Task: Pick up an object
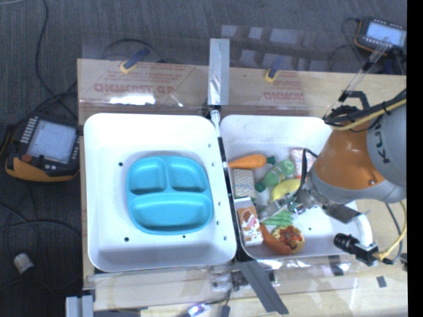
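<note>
- Two shallow white bins sit side by side on the bench, seen from the overhead camera: left bin (99, 177) toward 9 o'clock of the frame, right bin (277, 127) toward 3 o'clock.
- Left bin: holds a blue divided tray (170, 193), three compartments, lying flat at its centre.
- Right bin: a heap of toy food crowds its left and lower part. Orange carrot (248, 161) at 12 o'clock of the heap; green bottle-like item (277, 171) just right of it; yellow banana-like piece (285, 189) below that; small printed carton (249, 224) at 7 o'clock; red and orange item (284, 238) at 6 o'clock.
- Arm (350, 170) enters from 3 o'clock, orange band over the right bin's right half. Gripper (295, 203) is low among the heap, just beside the yellow piece and above the red item.
- Gripper state: cannot tell; the tips are lost in clutter and small in frame.
- Task object: not singled out. Candidates all lie in the right bin, resting on the floor or on each other.
- Progress, as judged: reach and descent look done. No object is seen lifted, so grasp confirmation and lift remain.
- Risk: items touch one another; a neighbour may shift or a grip may slip.
</note>
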`<state>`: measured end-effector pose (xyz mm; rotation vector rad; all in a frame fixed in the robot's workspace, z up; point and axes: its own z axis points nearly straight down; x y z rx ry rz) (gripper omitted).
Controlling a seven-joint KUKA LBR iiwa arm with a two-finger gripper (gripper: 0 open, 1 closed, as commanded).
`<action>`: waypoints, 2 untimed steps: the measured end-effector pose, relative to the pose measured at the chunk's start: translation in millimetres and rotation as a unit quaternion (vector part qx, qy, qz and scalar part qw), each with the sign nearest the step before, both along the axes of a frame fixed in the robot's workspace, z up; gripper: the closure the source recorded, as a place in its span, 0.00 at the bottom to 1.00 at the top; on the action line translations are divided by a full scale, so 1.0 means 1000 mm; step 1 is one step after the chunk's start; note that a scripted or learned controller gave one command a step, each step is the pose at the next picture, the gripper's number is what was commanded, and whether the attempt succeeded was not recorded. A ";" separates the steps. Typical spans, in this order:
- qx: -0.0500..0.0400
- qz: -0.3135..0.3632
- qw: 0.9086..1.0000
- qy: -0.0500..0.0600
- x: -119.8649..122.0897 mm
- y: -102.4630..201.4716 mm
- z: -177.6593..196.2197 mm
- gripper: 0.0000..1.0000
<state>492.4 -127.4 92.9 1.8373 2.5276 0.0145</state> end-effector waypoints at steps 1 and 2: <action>0.004 -0.043 0.999 0.003 0.009 -0.009 0.000 0.00; 0.004 -0.044 0.999 -0.004 0.013 -0.010 0.014 1.00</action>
